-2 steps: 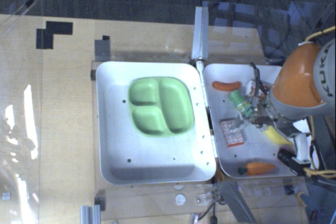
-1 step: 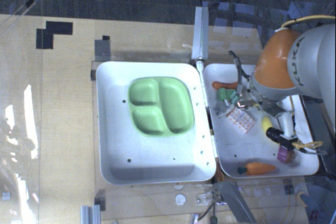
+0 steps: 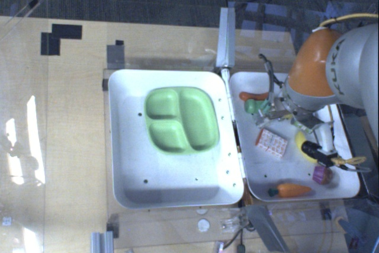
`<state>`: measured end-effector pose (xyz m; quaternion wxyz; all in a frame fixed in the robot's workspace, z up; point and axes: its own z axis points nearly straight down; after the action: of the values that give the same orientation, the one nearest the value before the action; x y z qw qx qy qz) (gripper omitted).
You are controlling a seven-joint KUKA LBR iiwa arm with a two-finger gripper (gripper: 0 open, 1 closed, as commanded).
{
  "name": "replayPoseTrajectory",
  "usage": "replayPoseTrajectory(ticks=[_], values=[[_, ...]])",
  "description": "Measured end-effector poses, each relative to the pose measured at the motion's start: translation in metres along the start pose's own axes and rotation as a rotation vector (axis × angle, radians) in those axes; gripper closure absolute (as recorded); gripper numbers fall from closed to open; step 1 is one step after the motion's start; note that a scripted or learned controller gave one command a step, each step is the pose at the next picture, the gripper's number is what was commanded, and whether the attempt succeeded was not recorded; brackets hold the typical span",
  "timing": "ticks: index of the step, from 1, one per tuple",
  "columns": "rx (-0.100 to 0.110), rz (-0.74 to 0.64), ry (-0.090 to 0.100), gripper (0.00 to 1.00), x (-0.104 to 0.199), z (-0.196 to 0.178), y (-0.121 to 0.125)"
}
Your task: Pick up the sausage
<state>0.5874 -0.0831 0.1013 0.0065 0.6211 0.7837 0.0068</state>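
Clutter crowds the right bin [image 3: 349, 189]: carrot [image 3: 292, 190], waffle [image 3: 272, 142], banana [image 3: 308, 148]; end effector [image 3: 277, 111] state unclear.

Glossy green plastic tray [image 3: 180, 119] in a smooth white bin [image 3: 127, 181]; pale wooden bench [image 3: 59, 127].

arm [image 3: 331, 68] bent low, tool [image 3: 275, 111] lowered

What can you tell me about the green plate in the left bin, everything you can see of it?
The green plate is a pale green, rounded-square tray that looks like smooth plastic, divided by raised ridges into three compartments: two small ones on the camera view's left and one long one on the right. It lies flat, right side up, slightly rotated, near the middle of the left white bin, resting on the bin's floor. Nothing else touches it.
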Motion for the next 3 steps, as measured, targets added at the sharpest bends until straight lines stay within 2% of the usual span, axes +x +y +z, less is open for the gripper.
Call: replayPoseTrajectory(ticks=[1, 2, 3], values=[[0.010, -0.073, -0.003, 1.00, -0.052, -0.116, -0.073], [0.012, 0.004, -0.001, 1.00, -0.035, -0.108, -0.053], [0.013, 0.196, -0.001, 1.00, -0.042, -0.092, -0.047]])
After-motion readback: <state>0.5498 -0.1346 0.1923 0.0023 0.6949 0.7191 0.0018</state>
